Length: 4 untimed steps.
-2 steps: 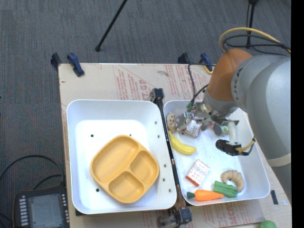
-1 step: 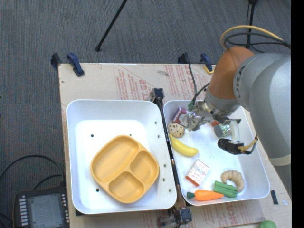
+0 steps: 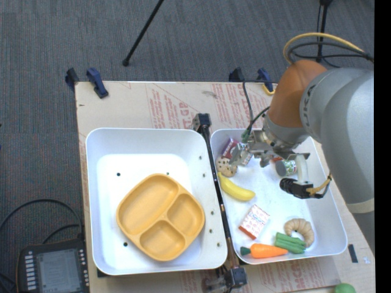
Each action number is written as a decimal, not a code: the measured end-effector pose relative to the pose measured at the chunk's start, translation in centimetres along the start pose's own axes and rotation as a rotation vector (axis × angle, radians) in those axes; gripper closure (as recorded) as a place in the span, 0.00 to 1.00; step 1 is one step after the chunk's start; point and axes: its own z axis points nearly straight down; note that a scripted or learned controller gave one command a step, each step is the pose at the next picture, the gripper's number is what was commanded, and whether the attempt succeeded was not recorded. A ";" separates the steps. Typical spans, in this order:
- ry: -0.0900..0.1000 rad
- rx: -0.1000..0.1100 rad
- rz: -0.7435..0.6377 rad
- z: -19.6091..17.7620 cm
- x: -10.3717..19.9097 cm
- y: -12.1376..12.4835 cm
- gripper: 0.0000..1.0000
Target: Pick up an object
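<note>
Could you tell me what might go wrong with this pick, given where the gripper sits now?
The gripper hovers over the right bin's crowded far-left corner, where a die and a red packet lie close together, so it may nudge both and grasp neither. That spot hugs the bin wall, so a finger could catch the rim. The banana lies just below and may get pushed aside.

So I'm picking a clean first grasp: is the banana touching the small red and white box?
Apart. The camera view shows bare white bin floor between the banana and the box.
</note>
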 end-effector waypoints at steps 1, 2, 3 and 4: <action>0.000 -0.007 0.010 1.0 0.4 -3.0 0.00; 0.001 -0.006 0.011 0.0 0.4 -3.0 1.00; 0.001 -0.005 0.011 0.0 0.4 -3.0 0.00; 0.000 -0.007 0.010 1.0 0.5 -4.3 0.00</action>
